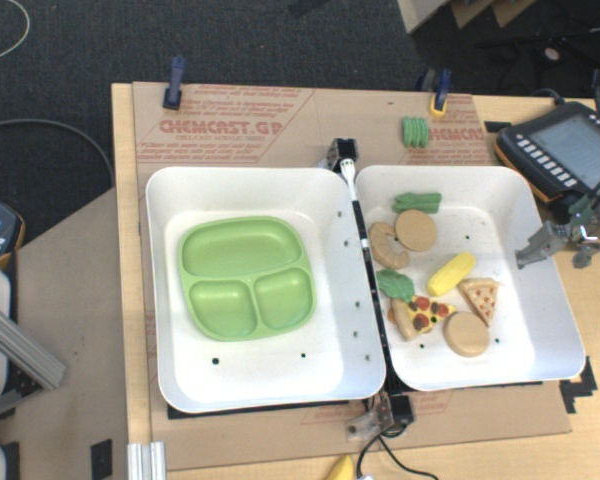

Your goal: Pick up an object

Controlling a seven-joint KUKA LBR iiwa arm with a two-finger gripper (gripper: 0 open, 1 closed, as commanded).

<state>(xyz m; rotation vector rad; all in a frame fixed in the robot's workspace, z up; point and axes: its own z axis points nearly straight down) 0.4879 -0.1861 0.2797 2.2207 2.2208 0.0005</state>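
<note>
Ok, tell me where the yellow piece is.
The yellow piece lies in the right bin, between the round cracker and the pizza slice.

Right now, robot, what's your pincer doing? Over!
Pincer at right bin's right edge, holding nothing. Toy food piled in that bin: yellow piece, pizza slice nearest. Green tray in left bin, out of the way.

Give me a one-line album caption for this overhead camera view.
Gripper at the right bin's edge beside toy food including a pizza slice and yellow corn; a green divided plate fills the left bin.
</note>
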